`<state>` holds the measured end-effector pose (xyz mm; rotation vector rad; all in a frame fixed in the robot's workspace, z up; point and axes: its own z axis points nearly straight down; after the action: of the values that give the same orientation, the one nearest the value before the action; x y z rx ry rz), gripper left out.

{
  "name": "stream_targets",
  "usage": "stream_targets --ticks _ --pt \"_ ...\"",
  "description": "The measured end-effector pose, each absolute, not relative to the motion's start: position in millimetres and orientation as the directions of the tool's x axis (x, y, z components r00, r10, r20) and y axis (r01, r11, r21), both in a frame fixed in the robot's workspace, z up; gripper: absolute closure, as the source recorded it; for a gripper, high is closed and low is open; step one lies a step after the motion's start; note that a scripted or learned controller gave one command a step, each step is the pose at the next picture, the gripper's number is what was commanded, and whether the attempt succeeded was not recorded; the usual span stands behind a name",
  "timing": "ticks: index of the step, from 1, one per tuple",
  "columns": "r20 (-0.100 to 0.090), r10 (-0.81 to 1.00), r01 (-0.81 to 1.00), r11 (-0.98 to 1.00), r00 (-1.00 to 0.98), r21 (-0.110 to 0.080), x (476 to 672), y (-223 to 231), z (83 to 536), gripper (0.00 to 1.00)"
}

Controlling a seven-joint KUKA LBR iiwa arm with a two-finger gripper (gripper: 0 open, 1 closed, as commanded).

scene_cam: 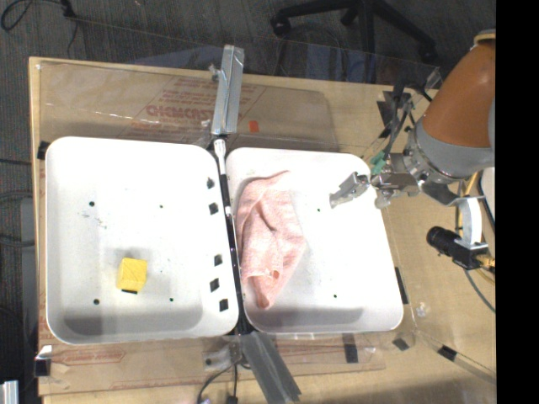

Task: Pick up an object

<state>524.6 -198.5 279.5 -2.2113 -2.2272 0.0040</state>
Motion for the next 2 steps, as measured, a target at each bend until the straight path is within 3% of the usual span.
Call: stream_targets --ticks 1,2 --pt "0.001 0.981 0.981 0.195 -0.195 -0.004 516.8 -157 189 0.00" --pt "0.000 0.960 0.960 0.281 -0.281 -0.001 581.4 -161 92 0.00"
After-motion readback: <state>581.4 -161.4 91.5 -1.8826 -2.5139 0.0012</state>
